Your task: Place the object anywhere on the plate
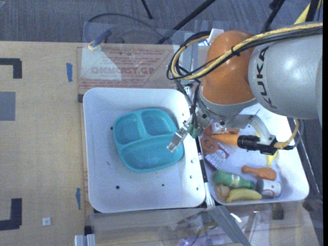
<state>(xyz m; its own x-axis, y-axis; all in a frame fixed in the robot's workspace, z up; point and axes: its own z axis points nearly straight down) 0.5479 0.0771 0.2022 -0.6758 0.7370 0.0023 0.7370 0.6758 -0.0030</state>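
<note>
Two shallow white plastic bins sit side by side on a light wooden bench [41,137]. The left bin [102,188] shows dark specks on its floor. The right bin [300,181] contains assorted toy foods: a long orange carrot-shaped piece [225,136], an orange-brown drumstick-shaped piece [259,172], a green bottle-shaped piece [233,179] and a yellow banana-shaped piece [243,194] near the front wall. Black corner marks [13,65] and short strips of blue tape [69,72] lie on the bench surface. A clear plastic sheet with faint red lettering [120,70] rests behind the left bin. Grey carpeted floor [61,6] lies beyond, crossed by black stand legs [143,1].
</note>
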